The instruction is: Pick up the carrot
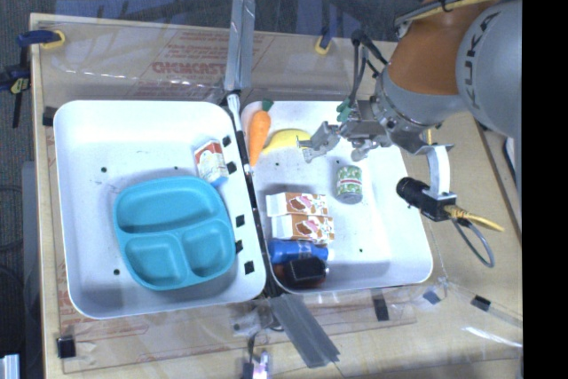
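Two white bins sit side by side on the bench; left bin (80, 155) holds a blue divided tray (173, 231) and a small red-and-white carton (209, 161) by its right wall; right bin (404, 226) holds the rest of the items. Carrot (257, 134) lies at the upper left corner of the right bin, green top pointing away from the camera, tip toward it, resting against the divider between the bins; a yellow banana (286, 138) lies just beside it on the right. Gripper (330, 138) hangs over the upper middle of the right bin, right of the banana and apart from the carrot; nothing visible between its fingers; whether they are spread or closed I cannot tell. Small green-labelled can (350, 184) stands below the gripper; a brown-and-white snack box (300, 217) lies near the bin's centre left, with a blue and black object (298, 261) at the near edge.
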Robot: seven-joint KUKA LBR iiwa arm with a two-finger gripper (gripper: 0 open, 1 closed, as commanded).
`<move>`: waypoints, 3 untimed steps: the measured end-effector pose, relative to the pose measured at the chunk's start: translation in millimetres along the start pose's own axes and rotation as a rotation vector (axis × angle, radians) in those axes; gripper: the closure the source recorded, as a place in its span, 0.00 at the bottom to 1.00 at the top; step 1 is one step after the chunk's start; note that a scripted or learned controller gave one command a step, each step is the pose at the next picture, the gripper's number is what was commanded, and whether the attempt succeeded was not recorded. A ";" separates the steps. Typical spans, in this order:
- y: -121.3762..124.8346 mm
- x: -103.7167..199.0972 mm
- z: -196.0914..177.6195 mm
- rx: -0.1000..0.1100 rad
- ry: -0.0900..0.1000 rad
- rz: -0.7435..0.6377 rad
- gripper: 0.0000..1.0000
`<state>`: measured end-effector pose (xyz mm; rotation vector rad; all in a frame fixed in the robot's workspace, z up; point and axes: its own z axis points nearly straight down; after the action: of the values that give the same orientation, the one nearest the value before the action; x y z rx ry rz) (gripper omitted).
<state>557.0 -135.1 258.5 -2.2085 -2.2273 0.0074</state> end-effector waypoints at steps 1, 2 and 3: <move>57.8 18.7 61.4 -0.001 -0.001 0.120 0.00; 79.7 22.0 146.7 -0.006 0.000 0.145 0.00; 100.9 7.9 164.3 -0.010 -0.003 0.110 0.00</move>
<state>656.7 -126.3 93.5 -2.3348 -2.1091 0.0001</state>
